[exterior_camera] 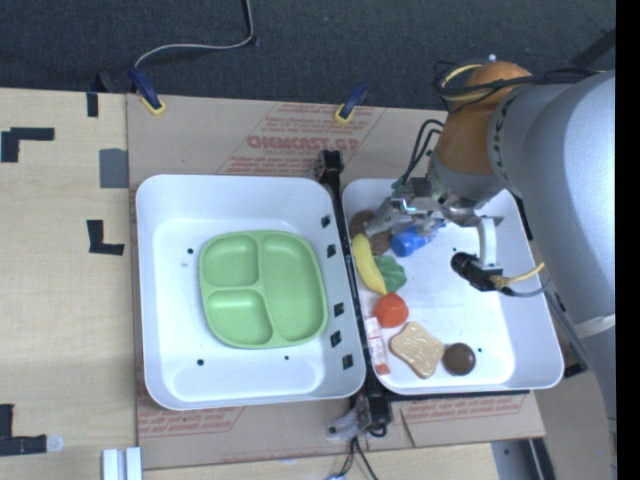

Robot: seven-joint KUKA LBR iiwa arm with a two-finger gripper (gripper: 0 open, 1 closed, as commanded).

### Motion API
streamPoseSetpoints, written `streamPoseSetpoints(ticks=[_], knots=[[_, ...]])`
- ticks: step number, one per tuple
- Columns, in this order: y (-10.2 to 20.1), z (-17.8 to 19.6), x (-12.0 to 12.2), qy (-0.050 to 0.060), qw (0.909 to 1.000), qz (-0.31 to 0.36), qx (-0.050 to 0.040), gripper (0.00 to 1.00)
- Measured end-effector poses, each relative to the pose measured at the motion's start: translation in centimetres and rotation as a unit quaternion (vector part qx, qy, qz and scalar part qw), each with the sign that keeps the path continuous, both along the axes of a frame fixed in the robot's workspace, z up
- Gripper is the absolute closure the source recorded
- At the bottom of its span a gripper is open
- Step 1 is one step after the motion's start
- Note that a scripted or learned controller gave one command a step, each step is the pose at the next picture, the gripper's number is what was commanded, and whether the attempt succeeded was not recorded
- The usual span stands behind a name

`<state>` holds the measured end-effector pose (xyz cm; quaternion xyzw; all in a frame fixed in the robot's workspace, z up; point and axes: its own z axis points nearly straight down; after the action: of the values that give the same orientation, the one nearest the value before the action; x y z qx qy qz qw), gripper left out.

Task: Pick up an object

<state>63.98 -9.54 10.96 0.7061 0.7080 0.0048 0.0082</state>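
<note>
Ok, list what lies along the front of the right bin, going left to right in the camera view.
Red and white packet → toast slice → brown round piece. The red tomato sits just behind the packet and toast, so I leave it out of the order.

Left bin [160, 298]: a green divided plate [264, 288] occupies the centre; bare floor runs around it, widest along the front wall.

Right bin [520, 353]: obstructions crowd the side next to the divider. A banana [367, 264], a green piece [390, 271], a tomato [391, 310], a toast slice [416, 349] and a brown round item [459, 358] lie close together, with narrow gaps between them. The gripper [405, 218] and arm [530, 138] cover the rear corner; a blue object [408, 242] lies there, apparently just under the gripper. The open floor lies centre to right.
</note>
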Motion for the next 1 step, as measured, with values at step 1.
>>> streamPoseSetpoints(ticks=[1], knots=[[-0.95,-2.1,3.15,0.004,1.0,0.0,0.002,0.0]])
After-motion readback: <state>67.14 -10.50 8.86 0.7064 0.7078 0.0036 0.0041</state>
